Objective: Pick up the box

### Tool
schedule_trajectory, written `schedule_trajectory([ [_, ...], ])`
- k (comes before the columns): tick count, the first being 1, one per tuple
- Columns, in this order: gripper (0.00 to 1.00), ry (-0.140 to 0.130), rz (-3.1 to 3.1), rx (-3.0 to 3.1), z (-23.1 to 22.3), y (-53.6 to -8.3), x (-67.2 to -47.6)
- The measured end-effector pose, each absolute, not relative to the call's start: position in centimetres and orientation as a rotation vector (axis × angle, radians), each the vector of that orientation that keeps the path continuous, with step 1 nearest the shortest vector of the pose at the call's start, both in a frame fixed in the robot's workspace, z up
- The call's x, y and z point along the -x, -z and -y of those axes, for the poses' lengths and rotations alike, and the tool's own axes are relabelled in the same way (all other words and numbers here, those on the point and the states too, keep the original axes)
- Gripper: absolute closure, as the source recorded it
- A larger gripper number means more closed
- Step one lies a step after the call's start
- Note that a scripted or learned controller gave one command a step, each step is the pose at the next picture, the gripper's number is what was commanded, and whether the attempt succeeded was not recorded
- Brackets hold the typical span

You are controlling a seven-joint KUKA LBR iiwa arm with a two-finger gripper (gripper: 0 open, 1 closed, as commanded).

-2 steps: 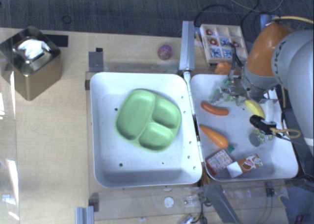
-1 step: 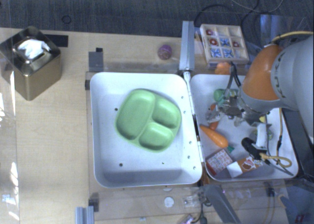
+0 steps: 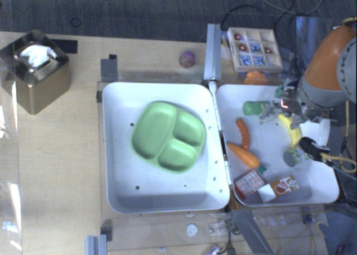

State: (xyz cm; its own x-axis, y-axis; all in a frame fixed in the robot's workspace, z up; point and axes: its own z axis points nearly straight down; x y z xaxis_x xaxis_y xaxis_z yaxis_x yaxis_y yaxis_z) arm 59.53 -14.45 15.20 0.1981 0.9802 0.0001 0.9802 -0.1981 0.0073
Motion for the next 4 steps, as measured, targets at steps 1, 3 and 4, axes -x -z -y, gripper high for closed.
schedule_trajectory([
  [1,0.00,-0.011,-2.484,-1.905,13.1,-9.0,-57.1],
  [3,0.00,-0.006,-2.529,-1.854,11.9,-14.6,-56.3],
  [4,0.00,-0.006,-2.673,-1.636,11.9,-15.8,-56.2],
])
